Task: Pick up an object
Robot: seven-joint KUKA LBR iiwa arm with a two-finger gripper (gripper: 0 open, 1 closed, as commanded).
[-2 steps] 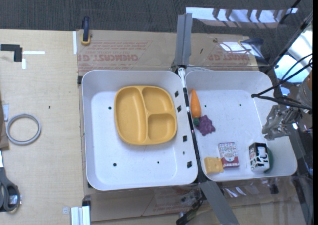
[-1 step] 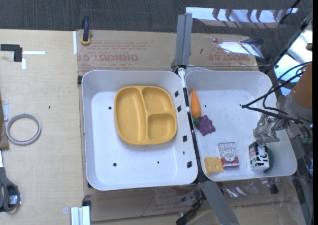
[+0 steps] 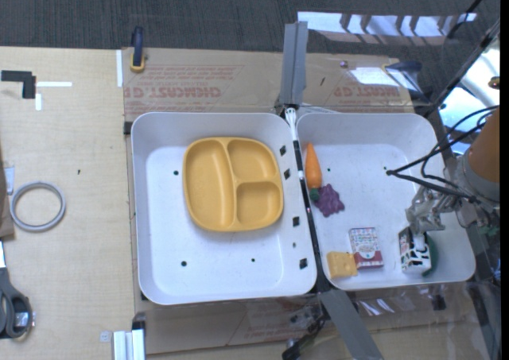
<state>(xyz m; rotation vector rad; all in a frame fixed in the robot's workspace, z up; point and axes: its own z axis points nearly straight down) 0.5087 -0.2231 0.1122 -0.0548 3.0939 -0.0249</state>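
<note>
My gripper (image 3: 423, 222) hangs over the right bin (image 3: 374, 144) near its right wall, just above a black-and-white cow-patterned carton (image 3: 416, 255) that lies at the bin's front right. The metal fingertips come down close to the carton's top, and whether they touch it is unclear. Further left in this bin lie a red-and-white small box (image 3: 365, 247), a yellow cheese wedge (image 3: 341, 265), a purple grape bunch (image 3: 327, 200) and an orange carrot (image 3: 312, 165).
A yellow divided plate (image 3: 233, 183) lies in the left bin (image 3: 159, 263). A metal divider (image 3: 294, 64) rises between the bins at the back. On the bench at left are a tape roll (image 3: 36, 206) and scissors (image 3: 12, 315). Black cables (image 3: 421, 164) trail over the right bin's rim.
</note>
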